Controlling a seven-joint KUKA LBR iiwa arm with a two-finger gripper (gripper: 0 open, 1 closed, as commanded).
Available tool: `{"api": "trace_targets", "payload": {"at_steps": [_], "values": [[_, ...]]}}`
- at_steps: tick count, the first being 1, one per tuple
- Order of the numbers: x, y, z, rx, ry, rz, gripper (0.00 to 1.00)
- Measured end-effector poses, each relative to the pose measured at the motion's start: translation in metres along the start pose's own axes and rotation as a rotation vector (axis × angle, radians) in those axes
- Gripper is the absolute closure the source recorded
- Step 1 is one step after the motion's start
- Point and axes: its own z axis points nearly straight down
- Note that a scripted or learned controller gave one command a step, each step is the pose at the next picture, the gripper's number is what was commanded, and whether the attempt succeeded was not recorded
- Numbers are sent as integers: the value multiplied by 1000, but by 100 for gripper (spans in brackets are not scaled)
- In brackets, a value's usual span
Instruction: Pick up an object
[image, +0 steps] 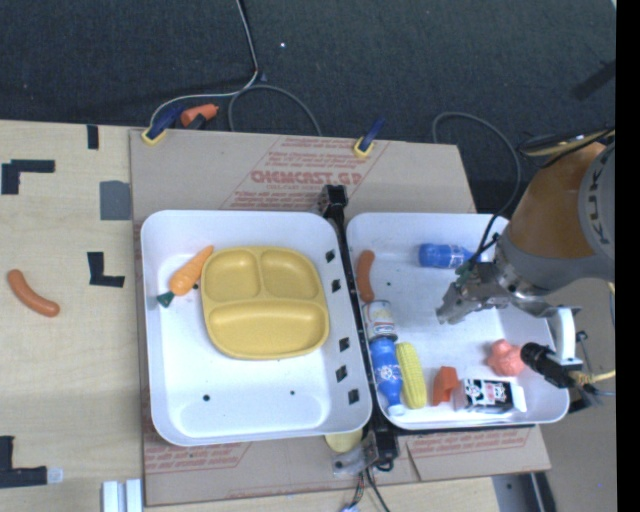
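Note:
My gripper (457, 304) hangs low over the bare middle of the right bin (420, 225), reaching in from the right. A small blue bottle (440, 256) lies just above it. To its lower right sits a pink lump (503, 356). Along the bin's left side are a brown sausage (366, 275), a taller blue bottle (385, 368) and a yellow corn cob (410, 372). A red-orange piece (444, 383) and a black-and-white carton (492, 395) rest by the front wall. I see nothing held by the gripper.
The left bin (170, 400) holds a yellow divided plate (266, 302) and a carrot (190, 272). Another sausage (32, 292) lies on the bench at far left. Clamps (200, 115) and cables run along the cardboard's back edge.

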Motion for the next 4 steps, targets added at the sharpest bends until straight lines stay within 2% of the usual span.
{"api": "trace_targets", "payload": {"at_steps": [1,2,3,4], "values": [[46,38,67,-6,-6,-2,0],[44,37,55,-4,-4,1,100],[81,-6,-32,-11,-3,-2,100],[79,-6,-27,-5,-4,0,0]]}}
